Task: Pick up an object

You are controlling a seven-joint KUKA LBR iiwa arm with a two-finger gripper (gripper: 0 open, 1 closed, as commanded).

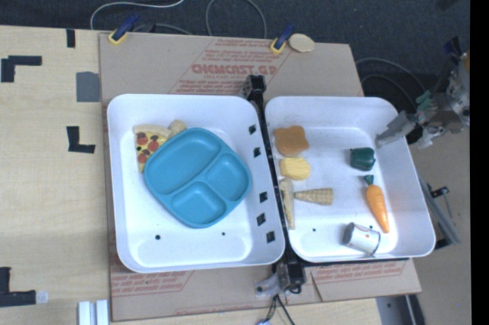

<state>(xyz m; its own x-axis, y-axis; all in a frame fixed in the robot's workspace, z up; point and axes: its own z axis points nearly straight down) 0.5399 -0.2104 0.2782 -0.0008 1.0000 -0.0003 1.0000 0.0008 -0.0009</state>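
One target: green block [362, 158] near the right bin's [336, 108] right wall, upper half.
Long axis: roughly across the bin.
Direction: just left of and below the gripper [390, 132].
Gripper: at the right rim; grip state cannot be told.

Blue tray [199, 177] in left bin [122, 163]

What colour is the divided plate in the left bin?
Light blue; the divided plate shows best in the camera view.
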